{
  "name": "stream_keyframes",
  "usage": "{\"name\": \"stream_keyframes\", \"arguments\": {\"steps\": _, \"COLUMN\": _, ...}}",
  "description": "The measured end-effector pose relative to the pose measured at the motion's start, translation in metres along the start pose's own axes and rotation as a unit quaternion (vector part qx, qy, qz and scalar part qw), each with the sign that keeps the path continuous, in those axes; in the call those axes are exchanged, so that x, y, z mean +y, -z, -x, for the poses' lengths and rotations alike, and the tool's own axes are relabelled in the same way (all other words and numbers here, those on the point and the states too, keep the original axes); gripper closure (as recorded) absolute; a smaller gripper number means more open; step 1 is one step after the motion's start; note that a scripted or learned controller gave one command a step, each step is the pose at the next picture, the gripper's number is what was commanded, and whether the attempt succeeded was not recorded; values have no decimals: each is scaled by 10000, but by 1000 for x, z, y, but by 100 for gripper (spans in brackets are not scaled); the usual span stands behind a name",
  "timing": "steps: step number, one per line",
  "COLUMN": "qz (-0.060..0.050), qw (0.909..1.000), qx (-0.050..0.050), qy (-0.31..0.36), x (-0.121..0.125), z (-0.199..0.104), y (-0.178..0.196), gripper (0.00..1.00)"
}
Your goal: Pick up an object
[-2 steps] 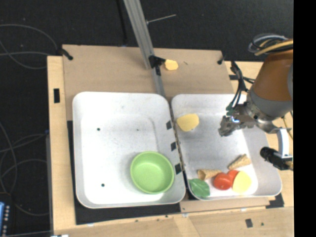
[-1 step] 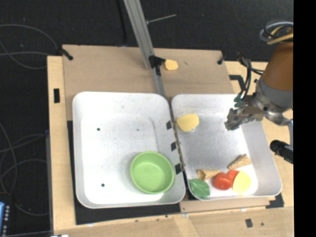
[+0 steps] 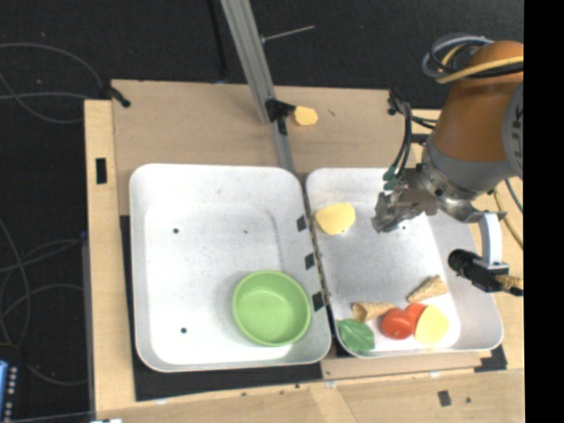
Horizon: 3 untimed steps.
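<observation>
Gripper (image 3: 389,219) over right bin (image 3: 379,263), far part; open/closed: can't tell. Pale yellow obj (image 3: 335,218) just left of it. Tomato (image 3: 398,322), lemon (image 3: 431,325), green leaf (image 3: 356,334) near edge. Green bowl (image 3: 271,307) in left bin (image 3: 203,227).

Setting: probably a robotics lab
Evidence: grey-and-orange arm (image 3: 476,113), plywood bench (image 3: 194,122) with two white bins (image 3: 159,192), loose cables (image 3: 35,69) on dark floor

A pale wooden table (image 3: 194,126) stands on a dark, almost black floor (image 3: 53,25). Thin cables (image 3: 35,104) loop over the floor to the left. A grey metal post (image 3: 251,55) rises at a slant from the table's far middle. The light is even and soft.
</observation>
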<state>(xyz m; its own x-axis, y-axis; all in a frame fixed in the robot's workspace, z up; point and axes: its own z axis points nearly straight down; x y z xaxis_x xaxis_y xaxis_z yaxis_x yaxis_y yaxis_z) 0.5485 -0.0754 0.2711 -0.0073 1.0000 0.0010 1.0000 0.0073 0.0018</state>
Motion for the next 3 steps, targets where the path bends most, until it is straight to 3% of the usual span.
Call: {"name": "stream_keyframes", "arguments": {"steps": 3, "qz": -10, "qw": 10000, "qx": -5, "qy": -8, "x": -33, "z": -150, "y": -23, "gripper": 100}}
